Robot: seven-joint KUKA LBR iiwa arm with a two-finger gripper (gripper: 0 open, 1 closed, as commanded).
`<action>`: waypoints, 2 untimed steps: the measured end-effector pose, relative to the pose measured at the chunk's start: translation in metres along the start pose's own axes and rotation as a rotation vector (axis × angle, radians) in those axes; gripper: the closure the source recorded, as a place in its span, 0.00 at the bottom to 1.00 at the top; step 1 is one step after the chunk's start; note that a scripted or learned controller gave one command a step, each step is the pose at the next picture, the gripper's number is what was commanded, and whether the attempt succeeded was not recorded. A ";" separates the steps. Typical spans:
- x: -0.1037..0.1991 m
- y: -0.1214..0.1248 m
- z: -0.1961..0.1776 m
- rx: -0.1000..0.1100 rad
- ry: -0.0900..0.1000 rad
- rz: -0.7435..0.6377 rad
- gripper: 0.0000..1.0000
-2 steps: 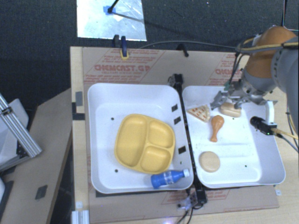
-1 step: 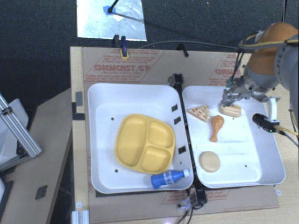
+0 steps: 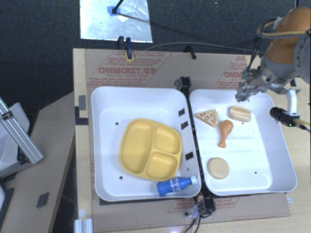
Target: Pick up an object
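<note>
A pale wooden worktop carries a cardboard sheet and two shallow white bins side by side, with dark cloth behind. Nearest the camera, at about 6 o'clock in the left bin, a blue bottle lies on its side with its white cap pointing toward 3 o'clock, just beside the yellow divided plate that sits in the bin's middle. In the right bin, a round tan biscuit lies at 7 o'clock; farther back a drumstick rests near the centre, a pizza slice at 10 o'clock and a bread roll at 12 o'clock. The gripper hangs over the bin's far rim at 12 o'clock, just beyond the roll; whether its fingers are apart or together cannot be told.
</note>
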State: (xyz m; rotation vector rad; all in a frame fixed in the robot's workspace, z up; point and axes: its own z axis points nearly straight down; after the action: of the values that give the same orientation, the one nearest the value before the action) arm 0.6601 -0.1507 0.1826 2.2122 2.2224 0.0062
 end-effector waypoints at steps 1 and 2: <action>0.001 -0.002 -0.065 -0.001 0.000 -0.001 1.00; 0.000 -0.001 -0.095 0.001 0.000 -0.001 1.00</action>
State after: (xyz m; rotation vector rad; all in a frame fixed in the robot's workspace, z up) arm 0.6586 -0.1503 0.2779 2.2109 2.2244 0.0052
